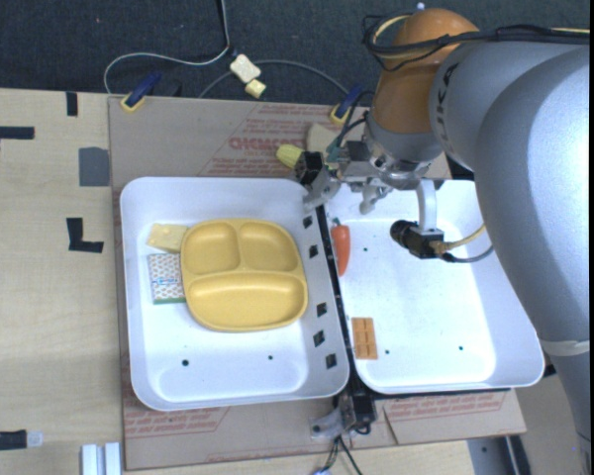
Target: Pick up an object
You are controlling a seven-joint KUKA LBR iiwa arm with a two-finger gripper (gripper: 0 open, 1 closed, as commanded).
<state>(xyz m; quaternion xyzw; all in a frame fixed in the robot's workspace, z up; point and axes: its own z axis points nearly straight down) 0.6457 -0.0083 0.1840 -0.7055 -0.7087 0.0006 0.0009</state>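
The yellow tray (244,273) fills the left bin (139,364): stiff, light, too broad. The carrot (342,248), at the right bin's (505,354) left wall, looks slick; grip mid-length. Whether the pincer (374,181) is open, I cannot tell.

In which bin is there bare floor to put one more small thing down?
The right bin has bare floor between the orange card and its right wall. The left bin is crowded by the yellow tray; only the strip below the tray is bare.
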